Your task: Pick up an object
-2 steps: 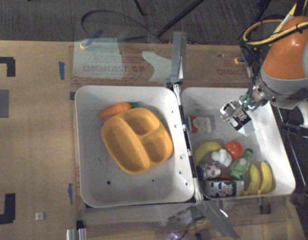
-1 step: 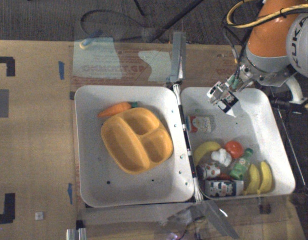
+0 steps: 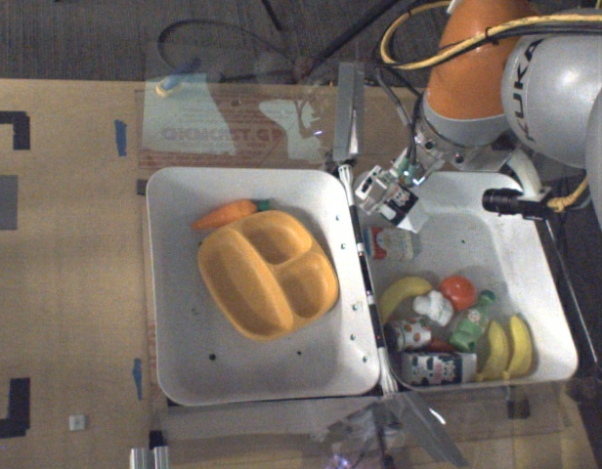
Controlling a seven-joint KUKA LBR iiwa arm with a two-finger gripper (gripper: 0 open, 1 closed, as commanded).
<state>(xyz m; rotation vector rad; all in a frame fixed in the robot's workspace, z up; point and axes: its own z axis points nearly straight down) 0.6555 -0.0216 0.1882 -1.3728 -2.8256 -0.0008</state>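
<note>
While the pincer (image 3: pixel 387 195), its opening impossible to tell, hangs over the right white bin's (image 3: pixel 550 291) far-left corner, a yellow plastic banana (image 3: pixel 403 293) lies nearer, among small toys.

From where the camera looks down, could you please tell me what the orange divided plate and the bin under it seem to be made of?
Orange divided plate: probably moulded plastic, given its even colour, rounded compartment walls and soft sheen. Left bin: looks like thin white plastic or coated metal, smooth and matte, with small dark holes in its floor; the view leaves that open.
</note>
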